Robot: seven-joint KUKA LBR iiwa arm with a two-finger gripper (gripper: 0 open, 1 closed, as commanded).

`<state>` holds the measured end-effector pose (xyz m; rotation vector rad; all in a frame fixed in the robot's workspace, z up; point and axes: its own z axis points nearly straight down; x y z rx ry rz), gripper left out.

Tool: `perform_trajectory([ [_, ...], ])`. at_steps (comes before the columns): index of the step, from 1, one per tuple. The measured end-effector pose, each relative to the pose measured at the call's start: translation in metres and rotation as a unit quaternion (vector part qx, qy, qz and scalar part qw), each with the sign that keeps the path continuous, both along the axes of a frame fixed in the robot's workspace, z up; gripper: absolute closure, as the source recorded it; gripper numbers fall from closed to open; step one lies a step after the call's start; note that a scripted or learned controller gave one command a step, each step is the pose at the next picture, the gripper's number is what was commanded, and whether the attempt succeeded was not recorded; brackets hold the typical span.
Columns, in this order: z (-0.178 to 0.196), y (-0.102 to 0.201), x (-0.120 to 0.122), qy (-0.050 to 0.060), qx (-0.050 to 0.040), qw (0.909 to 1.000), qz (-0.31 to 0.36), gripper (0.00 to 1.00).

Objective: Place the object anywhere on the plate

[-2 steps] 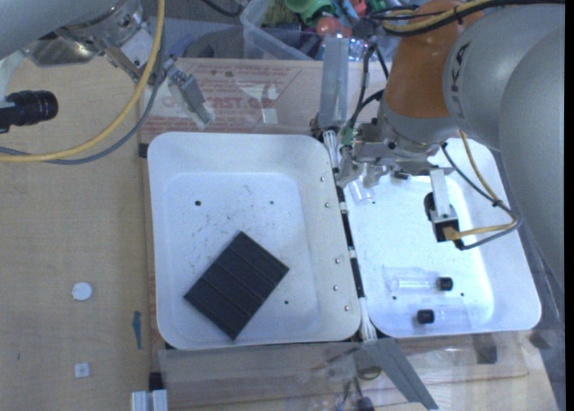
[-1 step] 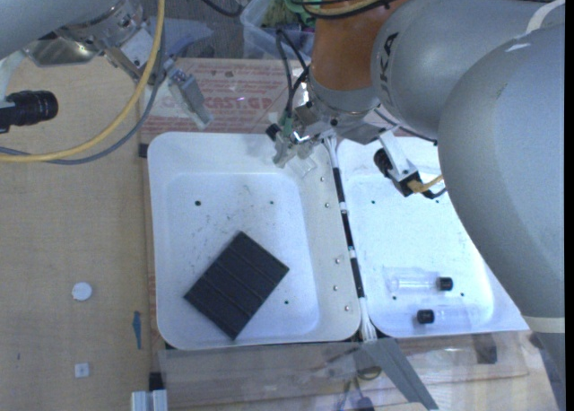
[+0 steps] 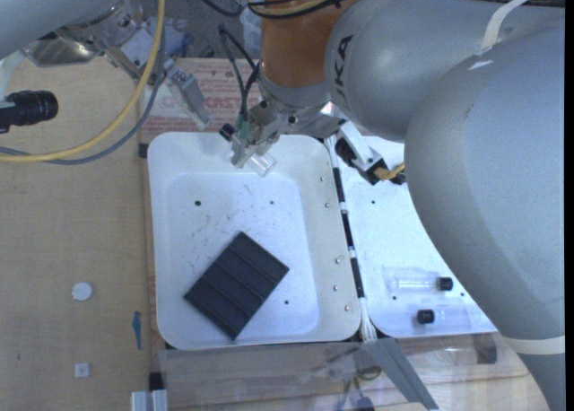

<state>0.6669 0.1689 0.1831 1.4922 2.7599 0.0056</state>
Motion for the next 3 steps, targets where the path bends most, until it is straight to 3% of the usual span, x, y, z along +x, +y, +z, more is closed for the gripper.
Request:
perform_trajectory([
  [1,0.003,0.033,-0.097,0.003,-0.0006,0.9998,0.022,1.0],
  [2,-0.076,0.048,-0.028,0.002,-0.0006,0.9988,0.049,1.0],
  [3,-0.091,0.052,-0.013,0.0,-0.0001,0.9987,0.051,1.0],
])
